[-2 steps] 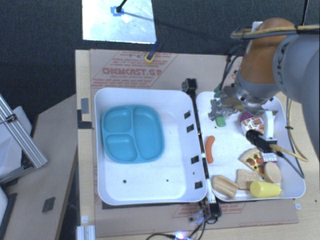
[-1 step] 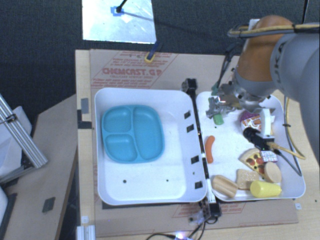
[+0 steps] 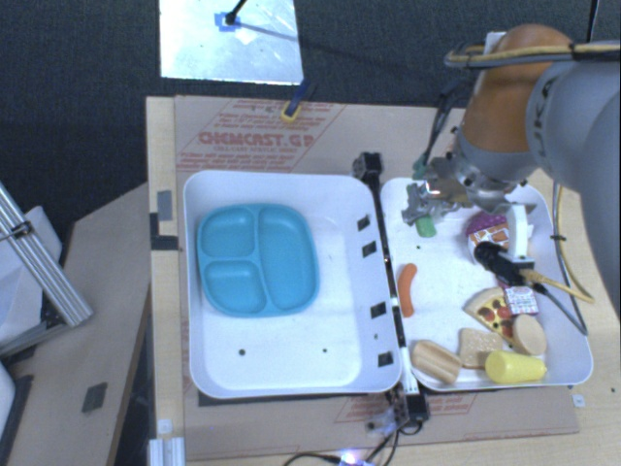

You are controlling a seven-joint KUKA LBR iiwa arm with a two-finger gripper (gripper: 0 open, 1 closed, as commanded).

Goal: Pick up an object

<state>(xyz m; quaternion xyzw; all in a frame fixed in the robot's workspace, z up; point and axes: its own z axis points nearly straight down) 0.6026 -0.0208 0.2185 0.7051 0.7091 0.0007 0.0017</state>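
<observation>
My gripper (image 3: 420, 209) hangs low over the far left corner of the right bin (image 3: 441, 270). A small green object (image 3: 426, 227) lies right under its tip; I cannot see whether they touch. An orange sausage-shaped piece (image 3: 406, 289) lies by the bin's left wall. A purple item (image 3: 488, 229) sits to the right of the gripper. Along the near side are a pizza slice (image 3: 491, 309), a bread slice (image 3: 474, 346), a bread roll (image 3: 435, 361), a yellow piece (image 3: 514, 367) and a round tan piece (image 3: 530, 335).
The left bin (image 3: 340, 260) holds a blue divided tray (image 3: 258, 258). The arm (image 3: 524, 95) reaches in from the upper right, above the right bin's far edge. A silver square sheet (image 3: 230, 27) lies beyond the bench.
</observation>
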